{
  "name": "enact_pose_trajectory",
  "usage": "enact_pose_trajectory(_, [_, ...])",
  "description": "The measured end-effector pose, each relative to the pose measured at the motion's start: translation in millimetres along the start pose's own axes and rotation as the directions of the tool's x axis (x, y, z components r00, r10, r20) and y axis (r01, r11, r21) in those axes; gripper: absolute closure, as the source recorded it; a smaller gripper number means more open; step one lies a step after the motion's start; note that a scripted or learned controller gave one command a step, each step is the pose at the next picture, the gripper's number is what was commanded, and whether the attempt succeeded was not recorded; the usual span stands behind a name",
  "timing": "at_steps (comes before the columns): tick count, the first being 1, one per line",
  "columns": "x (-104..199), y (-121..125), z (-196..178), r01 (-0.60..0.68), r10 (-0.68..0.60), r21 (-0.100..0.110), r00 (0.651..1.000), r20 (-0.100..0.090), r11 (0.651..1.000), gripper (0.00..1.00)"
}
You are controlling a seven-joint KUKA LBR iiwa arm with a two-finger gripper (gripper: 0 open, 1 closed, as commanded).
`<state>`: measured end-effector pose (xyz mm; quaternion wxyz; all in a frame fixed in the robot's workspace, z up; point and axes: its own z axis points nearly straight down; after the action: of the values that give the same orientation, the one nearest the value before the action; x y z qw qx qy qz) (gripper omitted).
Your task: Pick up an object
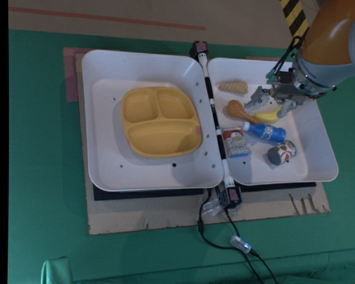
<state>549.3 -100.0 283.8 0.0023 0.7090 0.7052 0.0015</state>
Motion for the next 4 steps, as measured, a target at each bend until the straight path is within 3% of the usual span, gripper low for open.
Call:
enact_pose_trajectory(1, [-39,-13,72,0.0,0.0,-0.007,1.0,0.003,1.0,0.0])
enact_pose_trajectory(2, [-39,44,97,0.001,-0.001,-0.013,1.0,0.005,1.0,0.0])
enact_pose_trajectory(3, [6,84,97,0.003,-0.003,-0.014,1.0,0.005,1.0,0.0])
enact_pose_trajectory(4, [4,88,79,-0.002,0.002,-0.03,1.0,0.01,1.0,1.0])
